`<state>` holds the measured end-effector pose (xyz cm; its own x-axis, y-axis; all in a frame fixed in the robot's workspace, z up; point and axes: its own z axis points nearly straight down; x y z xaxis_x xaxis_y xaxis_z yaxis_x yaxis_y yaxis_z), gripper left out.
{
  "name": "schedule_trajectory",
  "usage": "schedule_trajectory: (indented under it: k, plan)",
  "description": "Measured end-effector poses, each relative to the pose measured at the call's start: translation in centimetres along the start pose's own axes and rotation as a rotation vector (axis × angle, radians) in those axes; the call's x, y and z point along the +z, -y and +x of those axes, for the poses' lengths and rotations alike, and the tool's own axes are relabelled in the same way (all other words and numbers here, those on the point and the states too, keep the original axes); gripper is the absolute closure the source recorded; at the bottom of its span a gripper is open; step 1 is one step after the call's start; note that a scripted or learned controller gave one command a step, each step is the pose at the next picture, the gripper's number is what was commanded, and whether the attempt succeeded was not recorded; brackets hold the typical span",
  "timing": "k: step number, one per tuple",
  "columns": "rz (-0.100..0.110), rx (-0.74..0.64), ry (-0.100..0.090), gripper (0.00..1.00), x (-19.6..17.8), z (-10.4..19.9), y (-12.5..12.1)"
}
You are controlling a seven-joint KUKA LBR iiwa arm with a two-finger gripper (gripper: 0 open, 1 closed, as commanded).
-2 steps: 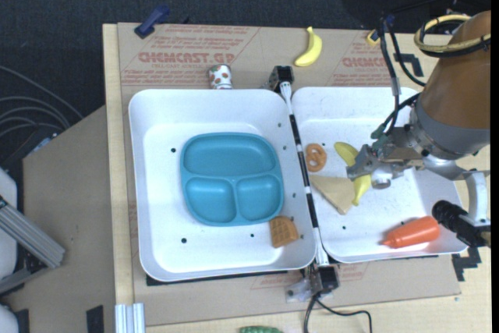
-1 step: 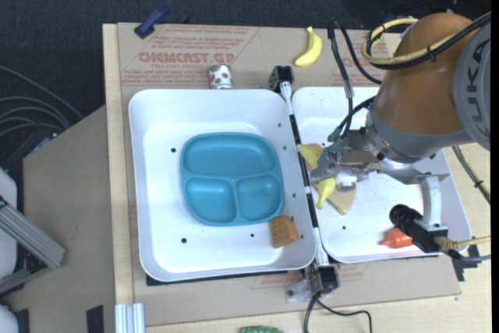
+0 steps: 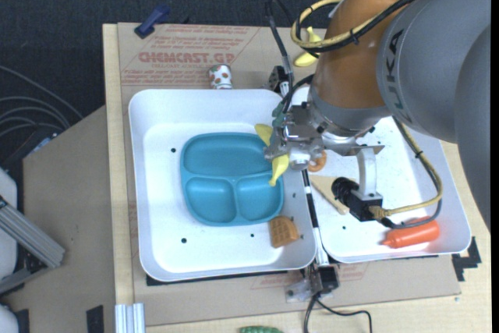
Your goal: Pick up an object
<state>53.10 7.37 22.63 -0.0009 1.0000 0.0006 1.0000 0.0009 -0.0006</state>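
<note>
Hovering at the blue plate's [image 3: 230, 187] three o'clock edge, the gripper [image 3: 290, 156] nears a yellow object [image 3: 277, 166]; its grip cannot be told.

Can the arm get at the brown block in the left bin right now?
Probably yes. The brown block lies in the open at the left bin's near right corner, beside the blue tray, nothing on top, and the gripper hangs just above it in the view.

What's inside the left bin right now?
The left bin holds a blue divided plate, a small brown block near its front right corner, and a yellow object at the plate's right edge. The arm covers the bin's back right corner.
</note>
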Motion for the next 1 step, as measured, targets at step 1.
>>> schedule_trajectory:
  k: [1]
  plan:
    - [-0.001,0.0,0.0,1.0,-1.03,0.02,-0.04]
